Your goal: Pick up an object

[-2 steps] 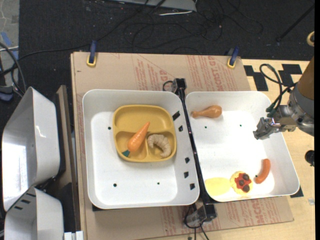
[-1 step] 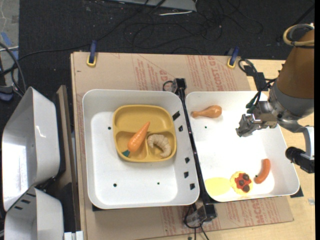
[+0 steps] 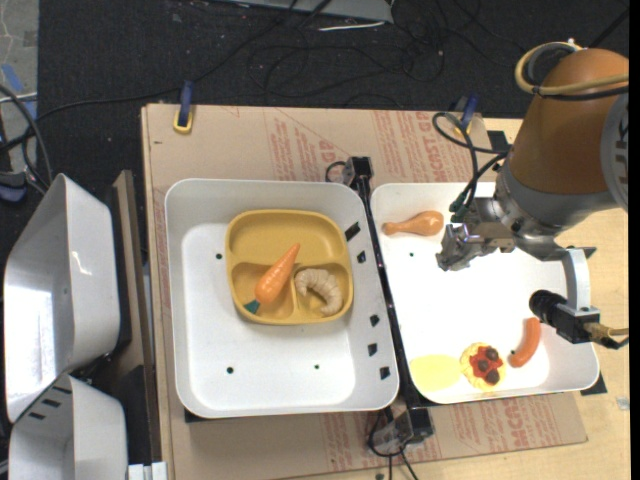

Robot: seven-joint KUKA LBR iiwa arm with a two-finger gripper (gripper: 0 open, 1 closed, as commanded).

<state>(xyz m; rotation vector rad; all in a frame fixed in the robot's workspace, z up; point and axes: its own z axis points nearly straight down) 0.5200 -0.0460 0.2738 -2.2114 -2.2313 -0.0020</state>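
A: What is there to pick up?

B: Nearest the jaws is a toy chicken drumstick (image 3: 414, 225), tan-orange, fat at one end and thin at the other, lying flat near the top left corner of the right bin (image 3: 500, 298). It sits at about ten o'clock from the gripper (image 3: 455, 252), close by but apart from it.

A: Anything else in that bin?

B: A small orange-red sausage (image 3: 526, 343) lies tilted at about four o'clock from the gripper, well apart. Just beside it, toward eight o'clock, is a small pizza slice (image 3: 484, 364) with red and dark toppings, and next to that a flat pale yellow piece (image 3: 435, 371) by the bin's lower edge.

A: And the jaws?

B: They hang low over the bare white floor of the right bin with nothing between them. I cannot tell how far apart they stand; the metal parts blur together.

A: The other bin?

B: The left bin (image 3: 200, 308) carries a yellow divided plate (image 3: 245, 233). An orange carrot (image 3: 277, 273) lies slantwise across it, and a pale curled shrimp (image 3: 320, 288) rests in the lower right compartment. Both bins sit side by side on a brown worktop (image 3: 260, 133).
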